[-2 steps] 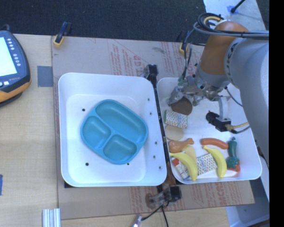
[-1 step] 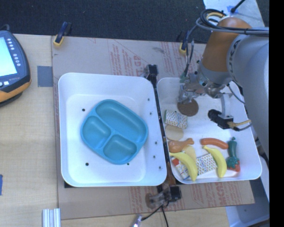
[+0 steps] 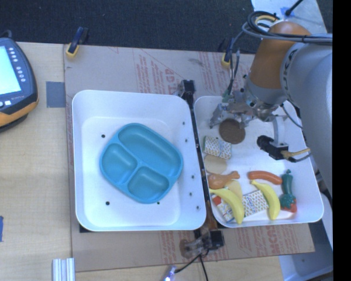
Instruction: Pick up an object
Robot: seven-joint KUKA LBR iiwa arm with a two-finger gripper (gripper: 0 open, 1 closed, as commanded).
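Gripper low over the right white bin (image 3: 313,186)

The gripper (image 3: 238,119) hovers by a round brown disc (image 3: 232,131) at the bin's far end; its opening cannot be told. Bananas (image 3: 268,198) lie nearer.

Left bin (image 3: 82,157) contains a blue divided plate (image 3: 141,163). Right bin (image 3: 313,201) contains two bananas (image 3: 231,202), a hot dog (image 3: 264,176) and packets. Gripper (image 3: 232,122) positioned over its far end, above a brown round object (image 3: 233,132).

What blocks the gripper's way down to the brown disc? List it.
Nothing visible. The gripper hangs in the right bin right over the brown disc, with no object between them. The patterned packet lies just beside the disc, toward the camera.
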